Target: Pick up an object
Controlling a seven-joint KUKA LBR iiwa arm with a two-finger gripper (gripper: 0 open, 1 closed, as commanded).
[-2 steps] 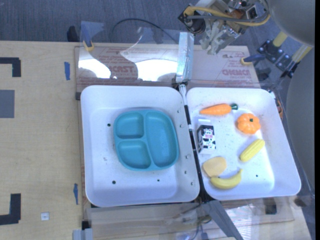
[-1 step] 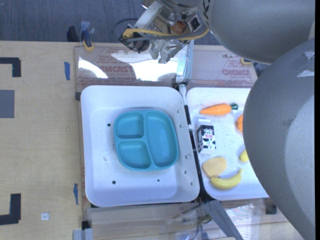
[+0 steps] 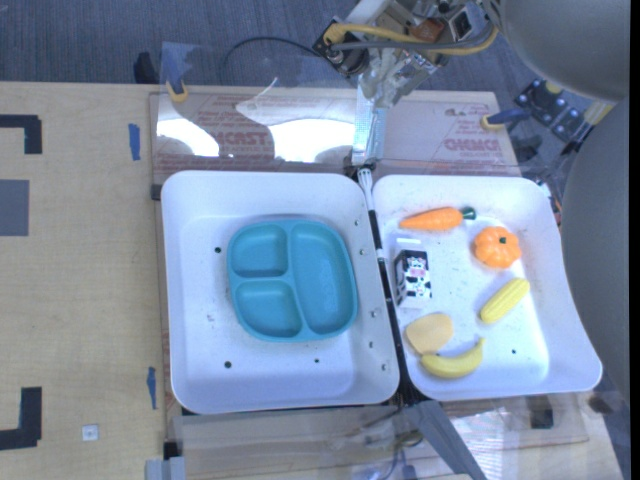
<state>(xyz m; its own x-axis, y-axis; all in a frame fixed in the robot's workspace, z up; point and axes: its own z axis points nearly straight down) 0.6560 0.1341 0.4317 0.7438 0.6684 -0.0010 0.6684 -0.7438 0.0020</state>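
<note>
The right bin (image 3: 566, 320) holds several toy foods: an orange carrot (image 3: 435, 219), a round orange fruit (image 3: 497, 247), a yellow corn-like piece (image 3: 504, 299), a banana (image 3: 453, 361), a tan lump (image 3: 430, 331) touching the banana, and a small black-and-white carton (image 3: 413, 275). My gripper (image 3: 392, 80) hangs high beyond the bins' far edge, above the seam between them. It is open, with nothing between its fingers, and is well apart from every object.
The left bin (image 3: 185, 268) holds a blue divided plate (image 3: 293, 279). A cardboard sheet (image 3: 450, 128) with a shiny plastic film lies behind both bins. The arm's grey body (image 3: 575, 28) fills the upper right, and cables loop near the wrist.
</note>
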